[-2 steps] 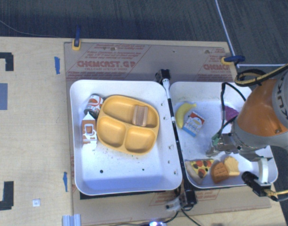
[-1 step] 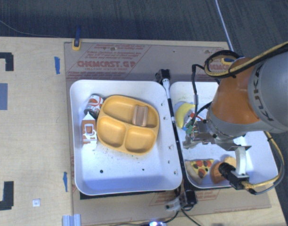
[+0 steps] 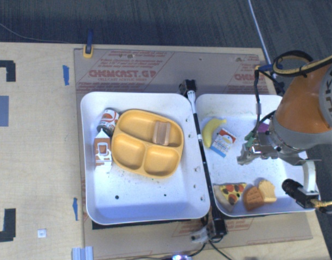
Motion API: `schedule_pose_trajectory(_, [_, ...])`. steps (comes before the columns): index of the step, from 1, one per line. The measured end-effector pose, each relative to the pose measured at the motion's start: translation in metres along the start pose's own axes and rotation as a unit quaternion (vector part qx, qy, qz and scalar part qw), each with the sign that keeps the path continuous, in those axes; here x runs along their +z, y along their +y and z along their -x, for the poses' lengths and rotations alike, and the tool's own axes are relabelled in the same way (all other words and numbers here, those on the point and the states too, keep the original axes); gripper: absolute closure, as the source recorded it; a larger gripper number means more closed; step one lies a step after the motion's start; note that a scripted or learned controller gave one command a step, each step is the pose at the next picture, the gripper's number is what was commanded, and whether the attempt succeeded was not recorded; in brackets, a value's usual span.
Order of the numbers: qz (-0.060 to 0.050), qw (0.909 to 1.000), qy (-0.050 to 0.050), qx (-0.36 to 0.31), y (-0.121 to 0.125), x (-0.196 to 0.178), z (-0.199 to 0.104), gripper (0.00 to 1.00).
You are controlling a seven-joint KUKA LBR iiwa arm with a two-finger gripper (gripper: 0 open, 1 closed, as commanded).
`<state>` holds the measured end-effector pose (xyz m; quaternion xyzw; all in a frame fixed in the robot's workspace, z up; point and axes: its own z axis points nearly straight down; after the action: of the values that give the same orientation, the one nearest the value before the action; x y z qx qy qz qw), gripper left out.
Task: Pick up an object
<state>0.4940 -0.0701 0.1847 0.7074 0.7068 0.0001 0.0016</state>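
Gripper [image 3: 248, 151] over right bin [image 3: 239, 106]; curved yellow banana [image 3: 210, 130]

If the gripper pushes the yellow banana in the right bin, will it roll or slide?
The banana is curved and lies flat, so it would probably slide or pivot rather than roll. It looks smooth, perhaps slippery to pinch. It touches a small packet, which may shift too.

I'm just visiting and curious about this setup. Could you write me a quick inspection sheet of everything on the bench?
Surface: left bin and right bin, side by side.
Job's things: banana, small packet, pizza slice, bread piece in right bin.
Clutter: yellow divided tray holding a brown block, can, carton in left bin.
Grippers: gripper over right bin, fingers unclear.
Cables: black cable along arm.
Surroundings: blue tape on bench.
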Motion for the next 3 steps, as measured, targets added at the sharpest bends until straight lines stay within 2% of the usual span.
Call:
schedule_pose_trajectory(1, [-0.002, 1.0000, 0.001, 0.000, -0.015, 0.018, 0.047, 1.00])
schedule_pose_trajectory(2, [-0.002, 1.0000, 0.002, -0.001, -0.015, 0.040, 0.035, 1.00])
schedule_pose_trajectory(3, [0.000, 1.0000, 0.001, -0.001, -0.014, 0.000, -0.045, 1.00])
